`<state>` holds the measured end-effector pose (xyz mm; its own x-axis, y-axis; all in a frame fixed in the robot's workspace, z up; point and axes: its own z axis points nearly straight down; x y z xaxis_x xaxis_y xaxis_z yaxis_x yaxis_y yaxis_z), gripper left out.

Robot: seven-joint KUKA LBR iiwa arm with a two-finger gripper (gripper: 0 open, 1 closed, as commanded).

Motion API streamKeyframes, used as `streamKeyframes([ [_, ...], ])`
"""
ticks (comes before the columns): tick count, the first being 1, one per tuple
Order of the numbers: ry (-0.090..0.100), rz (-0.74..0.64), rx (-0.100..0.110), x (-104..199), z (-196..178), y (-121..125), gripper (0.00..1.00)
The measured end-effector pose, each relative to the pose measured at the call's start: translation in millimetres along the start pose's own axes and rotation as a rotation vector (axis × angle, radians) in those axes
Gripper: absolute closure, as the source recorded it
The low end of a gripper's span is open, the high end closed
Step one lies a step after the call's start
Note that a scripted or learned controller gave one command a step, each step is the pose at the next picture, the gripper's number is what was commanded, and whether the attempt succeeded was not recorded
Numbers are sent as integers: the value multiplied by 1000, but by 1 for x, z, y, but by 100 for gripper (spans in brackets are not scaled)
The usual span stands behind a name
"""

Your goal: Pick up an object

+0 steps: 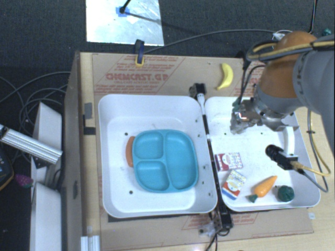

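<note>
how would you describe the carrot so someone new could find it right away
Look in the right-hand white bin, along its near edge. The carrot lies there between a small carton and a dark green ball; it is the only orange, tapered piece.

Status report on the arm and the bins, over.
Gripper over right bin, far end. Carrot, cartons lie nearer, untouched. Blue tray in left bin. Nothing blocking.

Bench [157,72]: brown cardboard-covered top bearing red print, with a yellow-handled clamp [139,53] at its far edge. Reflective sheet [124,14] on dark floor beyond. Grey cables [21,90] trail left.
</note>
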<state>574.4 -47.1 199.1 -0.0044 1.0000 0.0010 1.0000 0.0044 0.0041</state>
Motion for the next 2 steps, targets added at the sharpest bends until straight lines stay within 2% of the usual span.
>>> streamKeyframes([
  [1,0,-2,2,61,-4,17,100],
  [2,-1,-1,2,60,-4,17,0],
])
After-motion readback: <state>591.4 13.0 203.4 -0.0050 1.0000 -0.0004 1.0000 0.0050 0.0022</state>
